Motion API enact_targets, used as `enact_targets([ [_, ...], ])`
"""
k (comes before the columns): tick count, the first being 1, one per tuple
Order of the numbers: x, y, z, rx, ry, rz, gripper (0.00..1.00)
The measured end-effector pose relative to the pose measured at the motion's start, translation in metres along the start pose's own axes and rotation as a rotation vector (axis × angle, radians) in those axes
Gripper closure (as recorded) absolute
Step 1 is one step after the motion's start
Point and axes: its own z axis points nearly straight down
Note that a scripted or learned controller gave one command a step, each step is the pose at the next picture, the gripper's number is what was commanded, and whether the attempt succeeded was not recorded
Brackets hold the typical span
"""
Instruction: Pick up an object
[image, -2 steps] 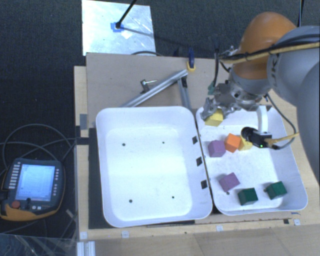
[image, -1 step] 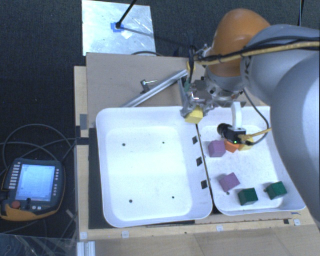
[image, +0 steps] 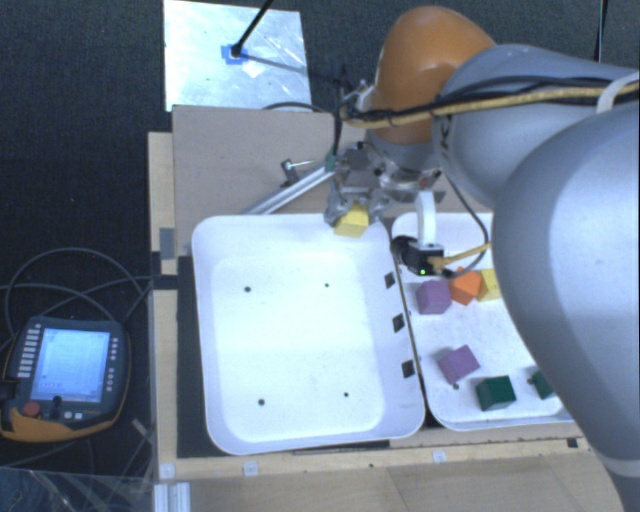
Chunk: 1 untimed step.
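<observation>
1. Single arm enters from the right of the camera view; orange band above the wrist sits over the far edge of the desk.
2. Gripper is at the far rim of the left bin, near the corner it shares with the right bin.
3. A yellow block sits directly at the fingertips, apparently pinched between the jaws. The fingers flank it on either side and the block looks raised over the bin's far rim, not resting on the floor. Judgement: a grasp is made, but how firmly cannot be read from this angle.
4. Key relation: the yellow block is straight below the wrist, in line with the jaws, no sideways offset visible. It looks roughly cubic, so no long axis matters; it shows slightly tilted in the grip.
5. Left bin floor is bare white with a few dark dots.
6. Right bin holds the remaining pieces: a purple block, an orange block touching it, a second yellow piece just beside the orange, another purple block nearer the camera, and a green block near the front rim. All well apart from the jaws.
7. Teach pendant lies off the desk to the left.
8. Judgement: the next move calls for a plain vertical lift; risk is the tilted block slipping out.
</observation>
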Motion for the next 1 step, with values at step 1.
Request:
enact_targets([
  [1, -0.0036, -0.0003, -0.0009, 0.001, -0.002, 0.005, 0.0],
])
